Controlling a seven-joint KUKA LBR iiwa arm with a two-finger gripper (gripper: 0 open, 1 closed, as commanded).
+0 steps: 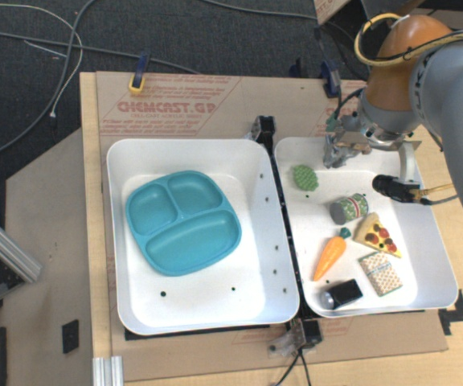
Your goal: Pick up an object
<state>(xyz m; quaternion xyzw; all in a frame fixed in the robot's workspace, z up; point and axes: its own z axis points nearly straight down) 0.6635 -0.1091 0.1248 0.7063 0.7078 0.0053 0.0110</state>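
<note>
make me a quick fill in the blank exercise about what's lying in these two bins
1. The blue divided plate lies in the ____ bin.
2. The orange toy lying next to the pizza slice in the right bin is a ____.
3. The gripper is above the far end of the right bin, nearest the small ____ object there.

Missing words: left; carrot; green
</note>
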